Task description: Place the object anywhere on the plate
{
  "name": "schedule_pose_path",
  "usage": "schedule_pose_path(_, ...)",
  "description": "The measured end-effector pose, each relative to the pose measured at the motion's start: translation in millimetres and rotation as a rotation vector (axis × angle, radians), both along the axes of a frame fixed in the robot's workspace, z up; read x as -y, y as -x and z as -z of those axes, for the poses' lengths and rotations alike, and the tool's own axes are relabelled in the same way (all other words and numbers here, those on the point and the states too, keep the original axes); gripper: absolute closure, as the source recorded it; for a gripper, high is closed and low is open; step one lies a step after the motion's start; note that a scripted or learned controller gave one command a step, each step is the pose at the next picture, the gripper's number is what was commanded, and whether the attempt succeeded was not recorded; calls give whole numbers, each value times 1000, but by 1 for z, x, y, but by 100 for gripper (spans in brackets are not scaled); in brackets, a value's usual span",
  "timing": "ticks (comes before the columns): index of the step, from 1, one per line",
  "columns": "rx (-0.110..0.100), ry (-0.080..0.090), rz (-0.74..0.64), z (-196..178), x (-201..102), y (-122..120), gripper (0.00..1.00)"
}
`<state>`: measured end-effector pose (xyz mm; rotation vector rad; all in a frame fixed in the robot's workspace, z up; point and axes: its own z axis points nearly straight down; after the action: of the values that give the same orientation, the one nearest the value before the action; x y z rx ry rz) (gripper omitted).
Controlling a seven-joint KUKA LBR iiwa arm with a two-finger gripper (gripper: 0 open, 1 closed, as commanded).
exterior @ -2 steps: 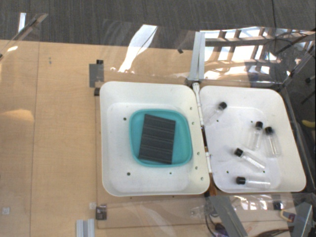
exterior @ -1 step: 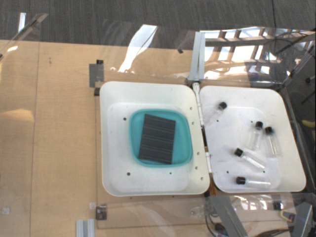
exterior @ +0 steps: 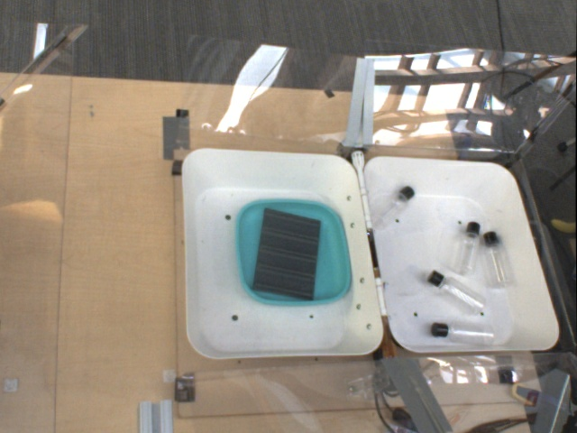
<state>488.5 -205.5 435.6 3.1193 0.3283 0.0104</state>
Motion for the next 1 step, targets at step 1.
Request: schedule_pose_path(1, 0, 0, 0, 0, 0, 0, 0)
